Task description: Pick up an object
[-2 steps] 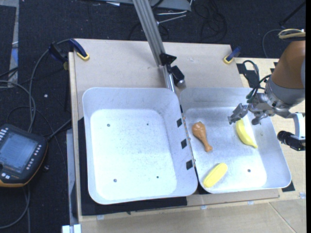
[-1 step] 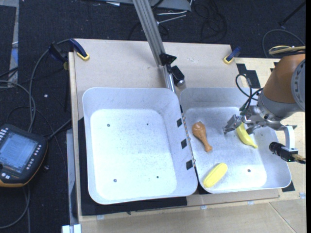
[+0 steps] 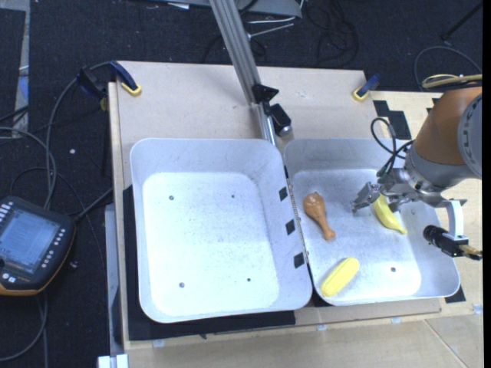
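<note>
Over the right-hand bin [image 3: 430, 282], the gripper [image 3: 377, 199] is down at a yellow banana [image 3: 389, 215] — touching its upper end, though whether it has clamped the fruit cannot be told. The banana appears to lie on the bin floor, so no lift is evident yet. Nearby lie a toy drumstick [image 3: 320, 214] and a corn cob [image 3: 339, 276].

My two shallow white bins [image 3: 207, 167] look like matt plastic, finely speckled. The pale bench top [image 3: 192, 102] reads as smooth bare wood. My grey arm's orange band [image 3: 439, 125] is glossy; the yellow banana [image 3: 389, 215] and corn cob [image 3: 339, 275] look like smooth plastic.
</note>
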### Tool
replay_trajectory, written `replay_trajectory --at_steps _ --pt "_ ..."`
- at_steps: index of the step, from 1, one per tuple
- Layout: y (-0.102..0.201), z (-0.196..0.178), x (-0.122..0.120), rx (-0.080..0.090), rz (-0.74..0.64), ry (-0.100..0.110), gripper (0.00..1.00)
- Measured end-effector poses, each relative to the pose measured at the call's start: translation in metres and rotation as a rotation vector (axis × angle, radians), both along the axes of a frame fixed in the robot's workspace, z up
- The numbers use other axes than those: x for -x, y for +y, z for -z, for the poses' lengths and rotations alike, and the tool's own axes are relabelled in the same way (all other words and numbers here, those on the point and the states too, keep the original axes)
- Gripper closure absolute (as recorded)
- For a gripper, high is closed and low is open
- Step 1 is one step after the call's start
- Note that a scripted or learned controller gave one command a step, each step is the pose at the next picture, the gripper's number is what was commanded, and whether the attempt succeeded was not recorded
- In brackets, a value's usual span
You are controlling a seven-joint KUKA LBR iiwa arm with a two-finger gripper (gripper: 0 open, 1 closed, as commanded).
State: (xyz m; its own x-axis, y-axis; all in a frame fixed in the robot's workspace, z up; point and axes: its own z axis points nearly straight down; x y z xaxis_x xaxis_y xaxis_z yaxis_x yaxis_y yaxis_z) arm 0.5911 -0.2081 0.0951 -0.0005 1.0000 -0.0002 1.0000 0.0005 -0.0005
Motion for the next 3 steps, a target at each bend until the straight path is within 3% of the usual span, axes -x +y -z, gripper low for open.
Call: replay_trajectory --at_steps 1,3 --pt "0.000 -0.011 0.000 0.000 0.000 -0.001 1.00" --pt "0.000 -0.099 0.001 0.001 0.000 -0.004 1.00"
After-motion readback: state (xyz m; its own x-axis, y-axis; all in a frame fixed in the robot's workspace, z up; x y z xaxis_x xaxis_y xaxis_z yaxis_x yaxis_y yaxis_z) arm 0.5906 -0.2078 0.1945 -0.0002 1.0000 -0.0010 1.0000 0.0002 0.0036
